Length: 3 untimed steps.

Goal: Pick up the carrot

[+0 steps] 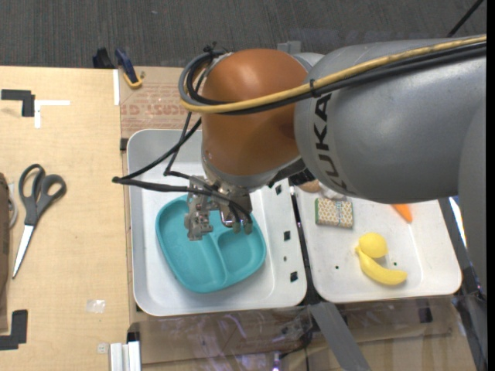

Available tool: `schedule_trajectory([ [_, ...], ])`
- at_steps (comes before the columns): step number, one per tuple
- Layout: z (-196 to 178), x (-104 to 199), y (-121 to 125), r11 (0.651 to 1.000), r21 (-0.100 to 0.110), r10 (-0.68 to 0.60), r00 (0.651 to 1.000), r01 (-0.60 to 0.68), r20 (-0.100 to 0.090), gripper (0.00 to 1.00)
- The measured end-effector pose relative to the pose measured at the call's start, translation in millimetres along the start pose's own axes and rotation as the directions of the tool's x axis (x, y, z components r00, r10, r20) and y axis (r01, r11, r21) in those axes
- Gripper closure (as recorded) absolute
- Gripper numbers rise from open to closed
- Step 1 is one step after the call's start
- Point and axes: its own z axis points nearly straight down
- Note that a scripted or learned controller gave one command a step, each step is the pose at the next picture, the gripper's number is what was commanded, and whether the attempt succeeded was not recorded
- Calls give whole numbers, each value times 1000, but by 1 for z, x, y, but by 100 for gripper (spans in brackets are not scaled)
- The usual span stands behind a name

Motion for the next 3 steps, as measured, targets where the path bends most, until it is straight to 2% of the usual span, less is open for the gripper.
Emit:
schedule_trajectory([
  [1,15,6,-12,923,2,384,923,-384,-1,100],
  [2,28,25,-91,645,4,764,645,-764,-1,100],
  [3,-9,27,-59,531,2,847,531,-847,1,100],
])
